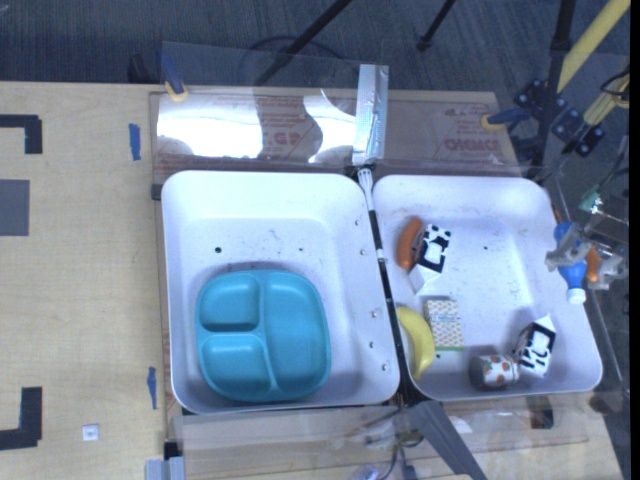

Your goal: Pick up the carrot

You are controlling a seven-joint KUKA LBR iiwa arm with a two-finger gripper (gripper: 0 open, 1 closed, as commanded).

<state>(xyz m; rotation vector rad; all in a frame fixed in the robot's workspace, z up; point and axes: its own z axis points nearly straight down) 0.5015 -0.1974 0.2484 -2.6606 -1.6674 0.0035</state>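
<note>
Listing from my remote desk: carrot (408, 242), right bin (500, 193), touching a black-and-white box (432, 249); pincer (578, 258) at far rim, state unreadable; I advise descending on its free left side.

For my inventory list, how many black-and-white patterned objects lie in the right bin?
2. One black-and-white object lies beside the carrot near the bin's left wall; the other sits at the front right, next to a small can.

I see a robotics lab: tripod legs (330, 18) on grey carpet at top, taped wooden bench (70, 268) at left.
</note>
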